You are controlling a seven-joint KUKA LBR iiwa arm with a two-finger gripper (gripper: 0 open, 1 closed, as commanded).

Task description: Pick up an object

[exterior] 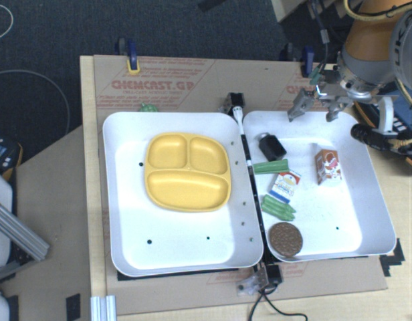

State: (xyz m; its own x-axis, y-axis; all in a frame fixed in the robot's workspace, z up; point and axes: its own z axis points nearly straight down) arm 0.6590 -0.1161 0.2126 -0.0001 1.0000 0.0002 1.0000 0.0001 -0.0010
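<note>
My gripper [318, 110] hangs over the far rim of the right bin [366, 199], fingers spread open with nothing between them. Below it in that bin lie a black block [272, 146], a green strip [270, 167], a small blue and white carton [283, 186], a green pea pod [278, 209], a round brown cookie [285, 239] and a red-brown packet [328, 166]. The packet is the nearest to the gripper, a little toward the camera from it.
The left bin [126, 219] holds a yellow divided plate [188, 171]. A black clip [235, 103] sits at the far end of the seam between the bins. The arm's orange band [373, 42] and cables crowd the upper right corner.
</note>
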